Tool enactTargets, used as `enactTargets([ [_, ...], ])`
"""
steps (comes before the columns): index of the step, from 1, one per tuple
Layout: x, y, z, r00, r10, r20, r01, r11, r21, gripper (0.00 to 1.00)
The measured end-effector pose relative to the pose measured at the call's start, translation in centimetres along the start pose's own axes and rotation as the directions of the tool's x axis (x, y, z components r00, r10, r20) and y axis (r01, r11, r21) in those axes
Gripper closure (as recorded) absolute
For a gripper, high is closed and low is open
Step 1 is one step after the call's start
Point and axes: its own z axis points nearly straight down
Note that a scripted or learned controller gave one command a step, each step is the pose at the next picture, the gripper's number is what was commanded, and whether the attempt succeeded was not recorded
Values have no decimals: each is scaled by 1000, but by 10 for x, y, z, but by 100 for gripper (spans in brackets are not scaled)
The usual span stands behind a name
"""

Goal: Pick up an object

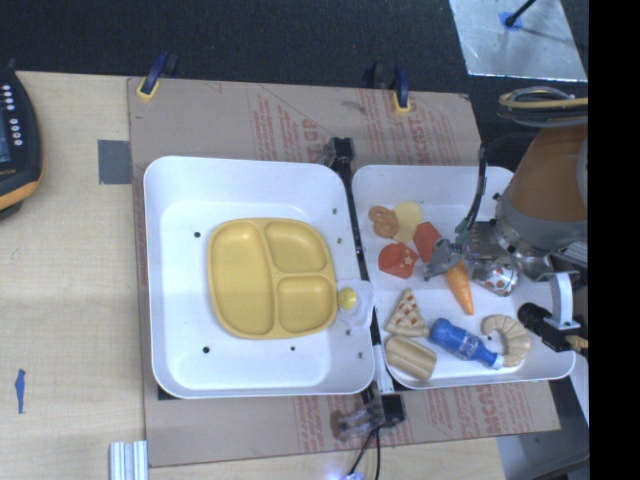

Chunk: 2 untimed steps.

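Note:
My gripper [443,260] hangs low over the right bin [440,176], at the upper end of an orange carrot [460,290] and just right of a red pepper piece [427,239]. A red tomato-like piece [397,260] lies to its left. Behind these sit a yellow lemon [408,214] and an orange-brown pastry [383,220]. Toward the front of the bin lie a pizza slice [405,314], a bread roll [411,358], a blue bottle [462,343] and a pale shrimp-shaped piece [508,335]. The grey arm with its orange band [548,178] covers the bin's right side.
The left bin [170,268] holds a yellow divided plate [272,275], with a small yellow ball [347,299] at its right wall. A silvery can [497,279] lies beside the carrot under the wrist. Clamps [400,88] sit at the cardboard's far edge.

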Motion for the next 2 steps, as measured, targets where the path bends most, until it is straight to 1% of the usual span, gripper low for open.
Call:
enactTargets([
  [1,-13,26,38,1000,-6,3,6,1000,-16,0],
  [2,-14,25,25,1000,-6,5,6,1000,-18,100],
])
